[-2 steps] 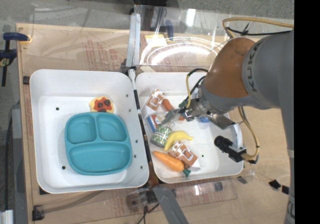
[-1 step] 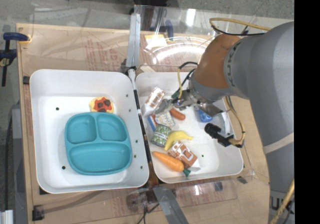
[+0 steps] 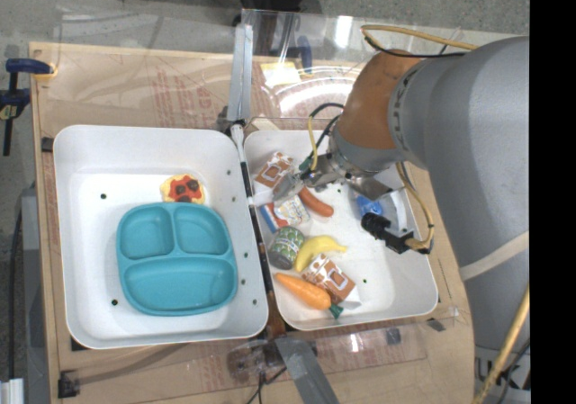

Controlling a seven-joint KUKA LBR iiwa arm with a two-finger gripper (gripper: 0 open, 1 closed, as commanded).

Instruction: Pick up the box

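Two small cartons lie in the right bin (image 3: pixel 409 290). One box (image 3: pixel 273 170), white with an orange-brown print, sits near the bin's upper left corner. A second, similar box (image 3: pixel 333 280) lies near the front, beside the carrot. My gripper (image 3: pixel 292 186) reaches down and to the left from the grey and orange wrist (image 3: pixel 378 119). It hovers just right of and below the upper box, over a white packet (image 3: pixel 281 211) with red and blue marks. The view does not show anything held in it.
The right bin also holds a sausage (image 3: pixel 316 202), a banana (image 3: pixel 318 249), a carrot (image 3: pixel 303 291), a dark can (image 3: pixel 285 246) and a blue item (image 3: pixel 370 207). The left bin (image 3: pixel 81 159) holds a teal divided plate (image 3: pixel 176 258) and a small jam pastry (image 3: pixel 183 188).
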